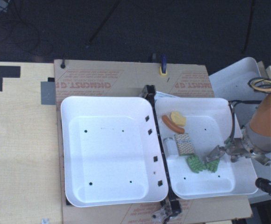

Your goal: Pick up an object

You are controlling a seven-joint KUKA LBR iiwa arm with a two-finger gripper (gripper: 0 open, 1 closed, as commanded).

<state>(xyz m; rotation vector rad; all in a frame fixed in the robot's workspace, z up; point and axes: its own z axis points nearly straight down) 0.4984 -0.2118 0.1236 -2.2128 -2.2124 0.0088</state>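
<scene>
Two white bins sit side by side on a brown cardboard sheet (126,80) that lies on the worktop (18,148). The left bin (74,125) takes the centre of the frame. The right bin (219,185) is in the lower right part of the frame and holds all the small things.

In the right bin, near its upper left corner, lies an orange sausage (172,124), placed at a slant. A yellow piece (178,118) touches it on its upper right side. Just below them lies a patterned card (184,144), and just beside it, to the left, is a clear, pale thing (169,146) that is hard to make out. Lower, near the middle of this bin, lies a green toy (202,164) with a bumpy surface.

The arm (261,125) comes in from the right edge of the frame, with an orange part showing above the grey wrist. The gripper (215,154) is low over the right bin, at the upper right end of the green toy, very close to it or touching it. I cannot tell if it is open or closed, and nothing can be seen held in it. The green toy rests on the bin floor.

At the top edge of the cardboard stands a blue and yellow clamp (163,65).
</scene>
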